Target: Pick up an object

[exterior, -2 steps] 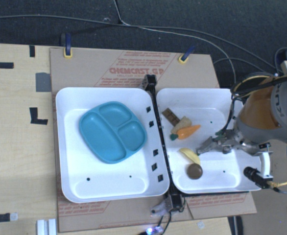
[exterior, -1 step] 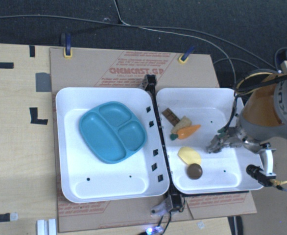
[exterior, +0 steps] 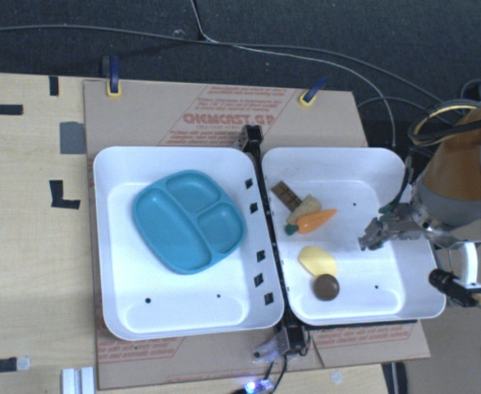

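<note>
In the right bin [exterior: 364, 167] lie an orange carrot [exterior: 318, 218], a brown and tan block [exterior: 290, 197] just above it, a pale yellow piece [exterior: 316, 261] and a brown ball [exterior: 326, 287] at the front. My gripper [exterior: 375, 235] hangs over the right part of this bin, to the right of the carrot and apart from every object. I see nothing between its fingers.
The left bin [exterior: 109, 220] holds a blue divided plate [exterior: 190, 221]. Black clips line the divider [exterior: 263, 220] between the bins. Cables run across the dark floor behind the bench. The arm's orange band [exterior: 458, 167] sits by the right bin's far corner.
</note>
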Controlling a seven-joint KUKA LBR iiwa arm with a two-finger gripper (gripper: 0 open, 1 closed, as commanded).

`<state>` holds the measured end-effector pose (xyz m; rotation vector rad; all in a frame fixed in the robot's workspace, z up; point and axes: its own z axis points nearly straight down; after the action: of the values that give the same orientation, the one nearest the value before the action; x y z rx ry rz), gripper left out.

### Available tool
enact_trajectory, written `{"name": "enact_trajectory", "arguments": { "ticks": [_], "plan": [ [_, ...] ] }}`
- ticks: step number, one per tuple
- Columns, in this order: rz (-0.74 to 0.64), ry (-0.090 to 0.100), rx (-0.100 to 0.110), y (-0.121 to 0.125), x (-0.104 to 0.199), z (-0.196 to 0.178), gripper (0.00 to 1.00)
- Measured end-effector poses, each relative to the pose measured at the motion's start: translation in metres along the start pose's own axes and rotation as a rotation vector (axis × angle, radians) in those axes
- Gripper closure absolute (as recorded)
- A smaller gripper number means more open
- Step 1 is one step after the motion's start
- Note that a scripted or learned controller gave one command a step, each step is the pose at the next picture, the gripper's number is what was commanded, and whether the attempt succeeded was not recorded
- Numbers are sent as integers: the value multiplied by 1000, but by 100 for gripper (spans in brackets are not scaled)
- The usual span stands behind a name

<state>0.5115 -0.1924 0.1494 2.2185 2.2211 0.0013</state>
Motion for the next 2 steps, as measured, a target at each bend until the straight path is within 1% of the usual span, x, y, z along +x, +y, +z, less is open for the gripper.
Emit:
{"name": "enact_trajectory", "arguments": {
  "ticks": [2],
  "plan": [
    [0, -1, -1, 3, -7, -86, 100]
  ]
}}
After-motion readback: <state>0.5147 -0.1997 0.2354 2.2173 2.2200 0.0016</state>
